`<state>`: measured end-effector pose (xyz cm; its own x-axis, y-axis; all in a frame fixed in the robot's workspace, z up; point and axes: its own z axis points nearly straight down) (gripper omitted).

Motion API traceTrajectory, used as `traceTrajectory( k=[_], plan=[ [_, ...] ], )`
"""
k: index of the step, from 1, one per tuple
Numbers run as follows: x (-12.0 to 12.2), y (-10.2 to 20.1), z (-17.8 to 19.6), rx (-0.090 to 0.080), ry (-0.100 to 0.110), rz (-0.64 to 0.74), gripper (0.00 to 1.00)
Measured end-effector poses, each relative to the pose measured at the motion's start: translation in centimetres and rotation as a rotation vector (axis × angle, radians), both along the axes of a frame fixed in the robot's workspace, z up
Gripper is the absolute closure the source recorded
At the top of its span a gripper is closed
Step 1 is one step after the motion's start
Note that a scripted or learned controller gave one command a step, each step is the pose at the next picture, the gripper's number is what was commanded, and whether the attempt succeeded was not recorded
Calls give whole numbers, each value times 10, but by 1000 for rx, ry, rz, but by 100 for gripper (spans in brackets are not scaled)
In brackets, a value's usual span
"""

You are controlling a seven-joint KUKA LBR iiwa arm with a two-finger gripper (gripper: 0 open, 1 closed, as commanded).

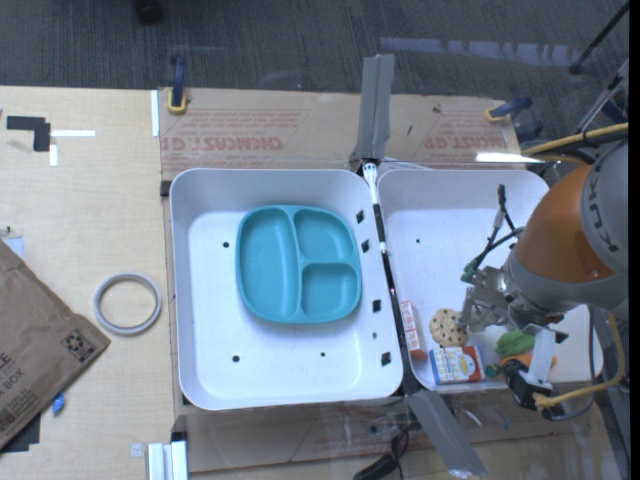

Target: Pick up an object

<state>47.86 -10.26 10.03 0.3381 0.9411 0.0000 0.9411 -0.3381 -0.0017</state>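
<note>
My gripper (480,306) hangs low over the right bin (440,228), near its front right part, with the grey arm and its orange band (575,233) above it. Just left of the gripper lies a round cookie (446,327). In front of the cookie sits a small white carton with red and orange print (456,364). A green object (515,343) lies to the right of the carton, partly under the arm. A thin red and white packet (409,326) lies along the bin's left wall. Nothing is visibly held.
The left bin (200,298) holds a teal divided plate (298,263). On the wooden bench to the left lie a tape ring (127,302) and a brown cardboard box (35,343). A grey divider bar (376,108) stands behind the bins.
</note>
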Motion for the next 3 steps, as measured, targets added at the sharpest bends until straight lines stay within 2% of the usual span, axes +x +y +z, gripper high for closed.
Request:
traceTrajectory(
  k=[1,2,3],
  plan=[
    [36,-37,-11,-1,4,-21,100],
    [42,16,89,-1,4,180,100],
    [42,16,89,-1,4,180,0]
  ],
)
